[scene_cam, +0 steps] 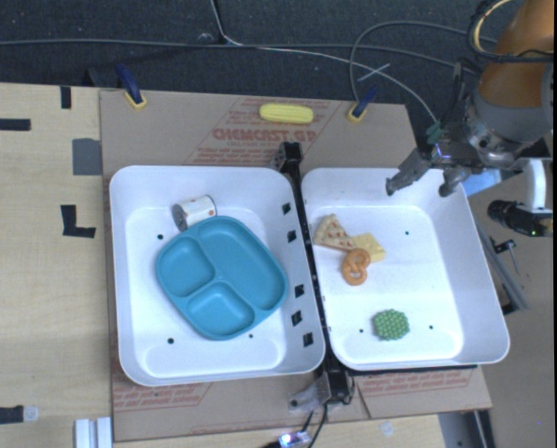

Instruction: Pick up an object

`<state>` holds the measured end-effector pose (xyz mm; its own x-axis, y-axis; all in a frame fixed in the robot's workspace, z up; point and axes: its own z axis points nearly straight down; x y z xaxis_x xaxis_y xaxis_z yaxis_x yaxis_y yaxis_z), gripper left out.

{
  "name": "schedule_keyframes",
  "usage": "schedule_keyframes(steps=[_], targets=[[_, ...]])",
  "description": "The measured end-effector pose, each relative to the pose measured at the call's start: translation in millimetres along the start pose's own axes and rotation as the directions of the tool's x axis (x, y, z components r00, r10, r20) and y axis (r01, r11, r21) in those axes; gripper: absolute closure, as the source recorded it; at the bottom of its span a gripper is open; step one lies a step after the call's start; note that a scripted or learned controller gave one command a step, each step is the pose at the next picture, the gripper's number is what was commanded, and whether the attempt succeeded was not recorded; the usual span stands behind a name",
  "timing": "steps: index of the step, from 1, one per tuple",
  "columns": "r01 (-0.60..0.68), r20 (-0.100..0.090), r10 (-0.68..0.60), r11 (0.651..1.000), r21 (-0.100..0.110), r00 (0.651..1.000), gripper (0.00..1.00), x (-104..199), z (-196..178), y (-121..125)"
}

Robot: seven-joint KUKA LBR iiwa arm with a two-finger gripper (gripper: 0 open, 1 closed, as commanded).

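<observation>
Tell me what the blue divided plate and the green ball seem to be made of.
Blue divided plate: likely moulded plastic, smooth with a soft sheen and even colour. Green ball: bumpy, matte surface, possibly rubber or soft plastic; too small to tell.

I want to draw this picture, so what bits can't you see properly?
- Arm: cut off by the camera view's top right edge.
- Small can in the left bin: too small to read its label.
- Snack pile in the right bin: pieces overlap, hiding the lower ones.
- Green ball: too blurry to tell what it is.
</observation>
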<state>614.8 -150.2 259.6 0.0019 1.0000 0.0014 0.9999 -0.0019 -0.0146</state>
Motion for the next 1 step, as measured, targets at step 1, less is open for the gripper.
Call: schedule_keyframes(steps=[1], targets=[[0.003, 0.002, -0.003, 1.0, -0.013, 1.0, 0.0, 0.5, -8.3, 2.0]])
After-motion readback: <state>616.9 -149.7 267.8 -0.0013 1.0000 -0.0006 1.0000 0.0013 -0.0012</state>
